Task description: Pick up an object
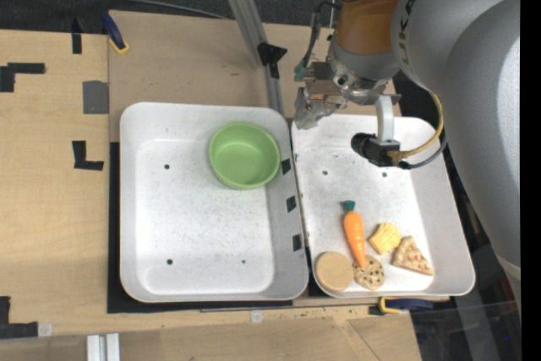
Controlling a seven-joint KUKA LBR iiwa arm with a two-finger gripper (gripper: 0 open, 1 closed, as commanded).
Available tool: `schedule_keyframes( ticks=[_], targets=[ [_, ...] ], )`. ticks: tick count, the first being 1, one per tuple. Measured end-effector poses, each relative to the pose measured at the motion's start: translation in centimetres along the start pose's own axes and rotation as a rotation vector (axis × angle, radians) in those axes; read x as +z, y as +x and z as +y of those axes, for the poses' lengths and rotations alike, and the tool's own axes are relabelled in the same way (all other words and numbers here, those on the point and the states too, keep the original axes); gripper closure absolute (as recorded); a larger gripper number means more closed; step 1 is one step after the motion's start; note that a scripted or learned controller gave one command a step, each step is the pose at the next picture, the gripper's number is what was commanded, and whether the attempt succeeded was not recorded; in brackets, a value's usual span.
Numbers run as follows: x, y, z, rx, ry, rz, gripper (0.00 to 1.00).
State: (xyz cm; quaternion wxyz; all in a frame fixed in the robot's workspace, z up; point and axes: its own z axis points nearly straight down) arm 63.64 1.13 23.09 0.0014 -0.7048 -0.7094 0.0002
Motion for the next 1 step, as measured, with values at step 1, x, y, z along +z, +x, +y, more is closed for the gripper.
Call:
schedule_keyframes(
  ticks=[1],
  targets=[
    [0.37,6.37,0.78,-0.002,-0.001,0.0,1.0]
  ],
)
